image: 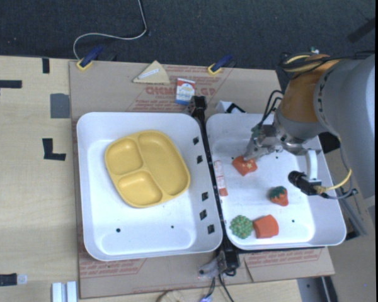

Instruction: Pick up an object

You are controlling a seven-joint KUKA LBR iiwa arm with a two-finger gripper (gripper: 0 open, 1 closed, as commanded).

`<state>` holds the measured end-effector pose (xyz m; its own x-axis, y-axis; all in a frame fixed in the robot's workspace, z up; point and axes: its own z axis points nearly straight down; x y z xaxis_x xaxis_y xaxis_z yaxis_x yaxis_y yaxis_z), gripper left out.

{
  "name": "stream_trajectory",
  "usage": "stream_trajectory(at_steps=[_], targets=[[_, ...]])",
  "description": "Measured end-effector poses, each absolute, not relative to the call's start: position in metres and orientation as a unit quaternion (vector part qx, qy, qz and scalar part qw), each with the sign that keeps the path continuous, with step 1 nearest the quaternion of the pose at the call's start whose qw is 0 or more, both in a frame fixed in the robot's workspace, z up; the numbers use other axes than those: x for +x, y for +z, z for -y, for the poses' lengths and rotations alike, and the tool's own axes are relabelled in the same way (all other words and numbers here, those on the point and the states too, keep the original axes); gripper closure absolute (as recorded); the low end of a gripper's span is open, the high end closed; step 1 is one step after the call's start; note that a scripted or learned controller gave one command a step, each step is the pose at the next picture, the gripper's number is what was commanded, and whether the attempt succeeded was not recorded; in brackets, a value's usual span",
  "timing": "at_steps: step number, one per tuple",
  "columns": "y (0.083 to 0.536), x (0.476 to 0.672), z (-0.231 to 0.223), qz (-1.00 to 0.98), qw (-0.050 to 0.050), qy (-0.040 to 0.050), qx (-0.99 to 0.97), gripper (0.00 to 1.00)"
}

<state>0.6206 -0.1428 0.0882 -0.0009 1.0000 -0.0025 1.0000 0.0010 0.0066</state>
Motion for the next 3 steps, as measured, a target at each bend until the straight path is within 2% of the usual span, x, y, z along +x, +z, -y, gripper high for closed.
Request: stream_trajectory(at_steps=[1,2,3], targets=[[0.087,0.620,0.142,-0.708,0.002,0.0012,0.707,0.00],[0.088,0.605,0.100,-0.706,0.008,0.0001,0.708,0.00],[0.096,0.605,0.097,-0.707,0.004,-0.0003,0.707,1.00]])
